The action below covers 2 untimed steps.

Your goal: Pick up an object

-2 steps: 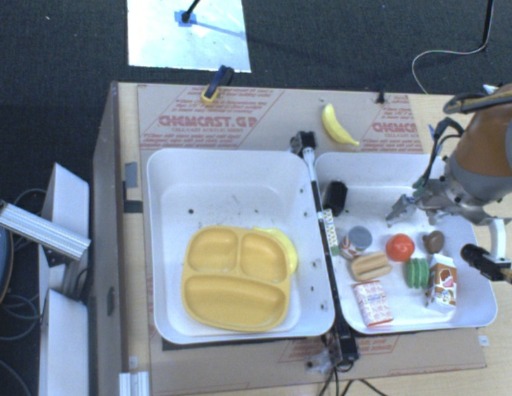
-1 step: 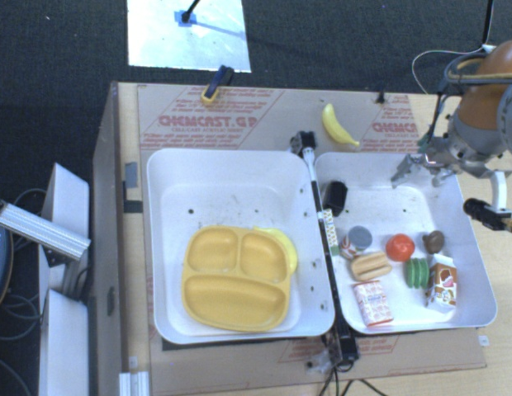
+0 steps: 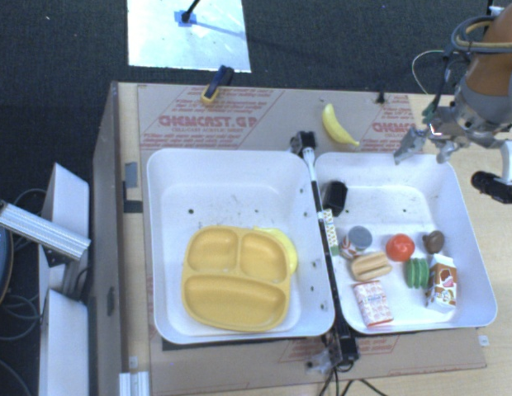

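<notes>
From my station I judge the task barely begun: nothing is lifted, and every object lies where the claw (image 3: 424,145) could yet choose it. The claw hangs over the right bin's (image 3: 479,221) rim at about one o'clock of that bin, its two fingers spread apart with nothing between them.

The right bin holds the candidates, all gathered toward its five o'clock side: a red tomato (image 3: 400,247), a hot dog (image 3: 371,265) at its eight o'clock, a small grey tin (image 3: 358,238), a green vegetable (image 3: 418,272), a brown piece (image 3: 434,241), a carton (image 3: 443,286) and a red-and-white packet (image 3: 373,302). A black object (image 3: 334,195) sits near the bin's ten o'clock wall.

The left bin (image 3: 231,176) carries a yellow divided tray (image 3: 236,277). A banana (image 3: 338,127) lies outside both bins, on the surface (image 3: 264,110) at twelve o'clock.

What is left, as I see it: descend, close, lift.
</notes>
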Each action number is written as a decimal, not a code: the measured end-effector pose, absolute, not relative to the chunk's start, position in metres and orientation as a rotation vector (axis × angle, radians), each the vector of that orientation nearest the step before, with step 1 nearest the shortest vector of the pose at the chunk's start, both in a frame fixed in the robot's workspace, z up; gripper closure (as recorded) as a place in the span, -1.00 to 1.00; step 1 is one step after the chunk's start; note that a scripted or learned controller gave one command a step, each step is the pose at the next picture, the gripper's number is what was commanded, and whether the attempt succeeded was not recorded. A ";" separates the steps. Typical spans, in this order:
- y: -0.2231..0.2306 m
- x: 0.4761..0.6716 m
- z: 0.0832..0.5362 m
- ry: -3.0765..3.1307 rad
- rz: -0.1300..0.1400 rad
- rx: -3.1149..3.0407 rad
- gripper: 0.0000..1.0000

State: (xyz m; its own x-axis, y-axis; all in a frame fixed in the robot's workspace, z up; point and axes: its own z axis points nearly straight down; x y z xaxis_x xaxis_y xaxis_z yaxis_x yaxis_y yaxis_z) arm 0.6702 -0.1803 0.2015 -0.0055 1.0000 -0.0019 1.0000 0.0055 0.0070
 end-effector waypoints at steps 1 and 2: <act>-0.151 0.617 0.139 2.224 0.000 2.220 -1.00; -0.168 0.570 0.138 2.221 0.000 2.220 -1.00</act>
